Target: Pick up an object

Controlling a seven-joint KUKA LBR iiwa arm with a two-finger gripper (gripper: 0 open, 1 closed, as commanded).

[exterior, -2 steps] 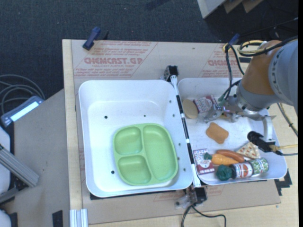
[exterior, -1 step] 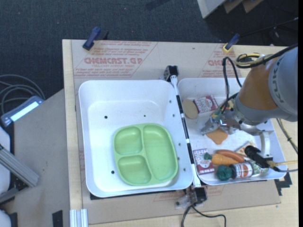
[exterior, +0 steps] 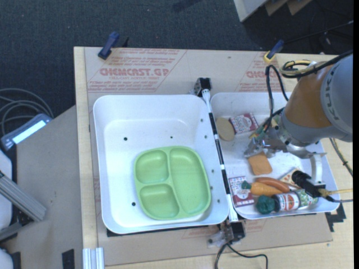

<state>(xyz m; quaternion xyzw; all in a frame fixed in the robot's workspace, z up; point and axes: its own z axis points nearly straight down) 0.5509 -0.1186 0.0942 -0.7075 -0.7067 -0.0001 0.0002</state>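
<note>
A: Starting at the lower right of the frame, the right bin [exterior: 241, 101] is crowded. A bottle [exterior: 283, 202] lies on its side along the bottom wall, with a carrot [exterior: 270, 187] just above it, touching or nearly so.

B: And a small packet [exterior: 239, 187] to the carrot's left, against the divider.

A: Correct. Further up, mid-bin, there's a tan cracker [exterior: 259, 164], lying flat with a bit of bare floor around it.

B: Where's the gripper [exterior: 257, 145]?

A: Just above the cracker in the frame, low over the bin, with the arm [exterior: 314, 102] reaching in from the right. I can't tell whether it's open or closed, it's a tangle of metal from this angle. I see nothing held in it.

B: So which step is this?

A: I'd call it the approach, with no grasp made yet. The cracker looks like the likeliest target because it's closest to the tool.

B: And past that?

A: A round disc [exterior: 225, 129] and a second packet [exterior: 244, 122] sit side by side toward the bin's upper left. The left bin [exterior: 146, 122] holds a green tray [exterior: 171, 181].

B: Next move?

A: My guess is centre over the cracker, descend to the floor and close. It's thin and flat, so the tips have to get right down at its edges or they'll slide over it.
</note>
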